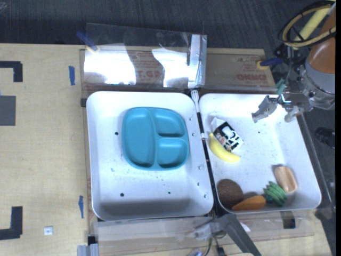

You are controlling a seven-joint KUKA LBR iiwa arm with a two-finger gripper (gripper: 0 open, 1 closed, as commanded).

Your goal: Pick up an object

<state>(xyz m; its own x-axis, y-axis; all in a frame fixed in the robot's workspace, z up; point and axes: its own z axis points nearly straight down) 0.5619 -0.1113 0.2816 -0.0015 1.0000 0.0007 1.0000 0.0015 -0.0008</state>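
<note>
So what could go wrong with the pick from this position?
The gripper hangs open over the right bin's far corner, apart from every item. The banana touches the black-and-white object, so a grasp may catch both or neither. The carrot, brown object and hot dog crowd the near wall, limiting finger room.

- This is a robotics lab or test cell, not a home.
- A pale wooden worktop (42,159) fills the frame's left, marked with black corner brackets (13,71) and blue tape strips (71,74).
- Two shallow white bins (101,143) sit side by side mid-frame, holding toy food.
- A bundle of yellow and black cables (309,23) loops at the upper right.
- Dark carpet (160,7) runs along the top.
</note>
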